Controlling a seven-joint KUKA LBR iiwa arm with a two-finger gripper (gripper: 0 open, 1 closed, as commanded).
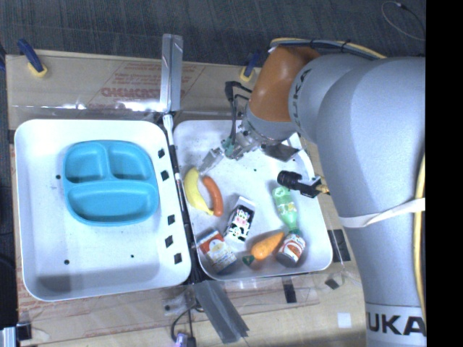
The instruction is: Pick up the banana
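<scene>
Fingers apart and empty, the gripper (212, 157) hovers near the banana (192, 191) in the right bin (318, 255), where a clean grasp must avoid the touching sausage (212, 194).

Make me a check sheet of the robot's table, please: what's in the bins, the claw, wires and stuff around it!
Surface: two white bins side by side, left bin, right bin, on a brown board.
Job's things: banana in the right bin, by its left wall, touching a sausage.
Clutter: milk carton, carrot, green bottle, can, small packet; blue divided tray in the left bin.
Claw: claw above the banana, not holding anything.
Cables: thin wire on the floor, top right.
Surroundings: dark carpet, blue clamp.
</scene>
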